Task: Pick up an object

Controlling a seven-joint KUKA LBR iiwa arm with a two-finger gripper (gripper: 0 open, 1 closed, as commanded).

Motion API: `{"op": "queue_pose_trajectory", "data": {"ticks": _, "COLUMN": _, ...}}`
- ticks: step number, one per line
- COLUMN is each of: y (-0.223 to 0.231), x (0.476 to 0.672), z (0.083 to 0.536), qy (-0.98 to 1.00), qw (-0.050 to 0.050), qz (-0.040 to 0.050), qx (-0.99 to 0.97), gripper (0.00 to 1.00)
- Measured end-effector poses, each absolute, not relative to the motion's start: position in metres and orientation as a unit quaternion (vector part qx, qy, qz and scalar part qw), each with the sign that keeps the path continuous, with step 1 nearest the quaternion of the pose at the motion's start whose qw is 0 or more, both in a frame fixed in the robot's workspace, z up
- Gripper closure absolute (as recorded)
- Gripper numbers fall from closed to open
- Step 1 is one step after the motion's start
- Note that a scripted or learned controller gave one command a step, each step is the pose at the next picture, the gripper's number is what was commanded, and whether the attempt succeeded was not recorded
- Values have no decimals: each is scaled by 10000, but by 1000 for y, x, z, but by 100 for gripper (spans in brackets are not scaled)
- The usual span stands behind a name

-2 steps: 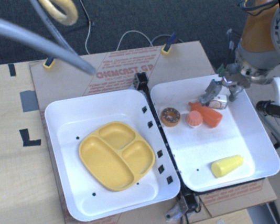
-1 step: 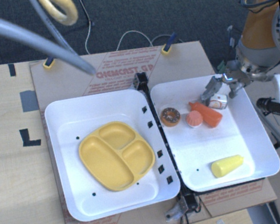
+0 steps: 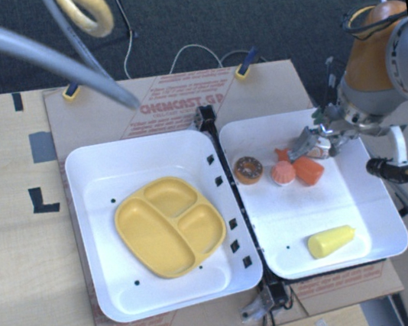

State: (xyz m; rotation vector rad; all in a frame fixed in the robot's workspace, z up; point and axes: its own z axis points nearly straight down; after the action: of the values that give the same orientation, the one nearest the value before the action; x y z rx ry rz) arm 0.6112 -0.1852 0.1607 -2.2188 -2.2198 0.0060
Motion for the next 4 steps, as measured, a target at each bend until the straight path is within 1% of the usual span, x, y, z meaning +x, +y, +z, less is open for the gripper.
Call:
{"op": "queue_pose_trajectory", "data": {"ticks": 1, "y": -182, "x": 607, "z": 119, "qy": -7071, "qw": 10, "qz": -14, "qx": -7071, "gripper": 0}}
{"op": "queue_pose_trajectory", "data": {"ticks": 2, "y": -179, "x": 615, "z": 113, "qy": -7086, "qw": -70, "qz": -88, "qx": -7055, "gripper": 0}}
{"op": "queue_pose_trajectory", "data": {"ticks": 3, "y": -179, "x": 616, "z": 123, "qy": -7092, "qw": -103, "qz": -86, "qx": -7049, "gripper": 100}}
{"op": "queue_pose_trajectory", "data": {"ticks": 4, "y": -170, "x": 623, "z": 175, "qy": -7080, "qw": -10, "qz": -4, "qx": -7062, "gripper": 100}}
